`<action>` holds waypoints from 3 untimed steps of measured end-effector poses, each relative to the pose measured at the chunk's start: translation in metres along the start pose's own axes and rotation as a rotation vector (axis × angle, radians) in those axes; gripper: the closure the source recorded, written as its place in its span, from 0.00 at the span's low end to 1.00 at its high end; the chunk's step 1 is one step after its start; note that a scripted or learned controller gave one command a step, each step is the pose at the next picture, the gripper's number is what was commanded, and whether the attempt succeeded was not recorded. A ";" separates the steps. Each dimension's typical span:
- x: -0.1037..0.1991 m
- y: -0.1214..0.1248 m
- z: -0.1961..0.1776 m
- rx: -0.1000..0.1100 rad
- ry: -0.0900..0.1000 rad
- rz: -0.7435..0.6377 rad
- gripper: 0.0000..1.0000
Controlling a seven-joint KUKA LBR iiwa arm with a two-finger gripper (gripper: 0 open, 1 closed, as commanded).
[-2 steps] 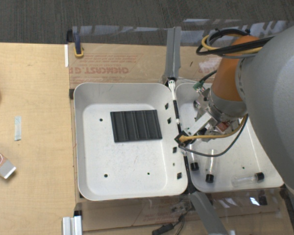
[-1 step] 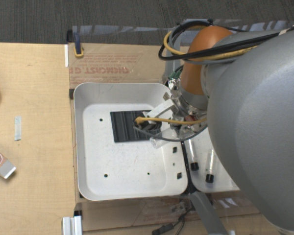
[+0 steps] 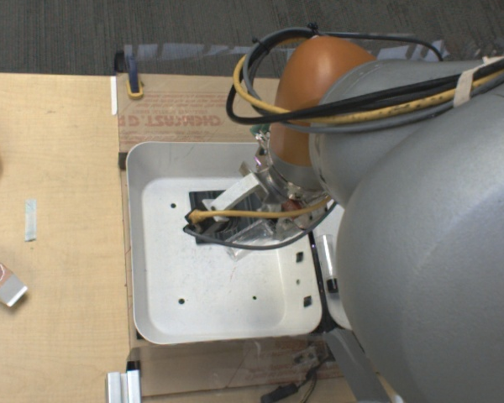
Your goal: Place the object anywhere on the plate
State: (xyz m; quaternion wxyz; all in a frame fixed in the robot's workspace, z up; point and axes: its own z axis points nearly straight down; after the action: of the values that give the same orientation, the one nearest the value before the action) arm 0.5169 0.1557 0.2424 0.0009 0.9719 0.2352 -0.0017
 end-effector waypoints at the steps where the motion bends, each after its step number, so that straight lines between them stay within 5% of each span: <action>1: 0.102 0.005 -0.038 0.000 0.002 0.223 1.00; 2: 0.102 0.005 -0.038 -0.001 0.001 0.222 0.00; 3: 0.102 0.008 -0.046 -0.003 -0.001 0.228 1.00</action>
State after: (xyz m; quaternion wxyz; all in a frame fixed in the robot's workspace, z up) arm 0.6110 0.1952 0.2880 0.0026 0.9924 0.1233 -0.0020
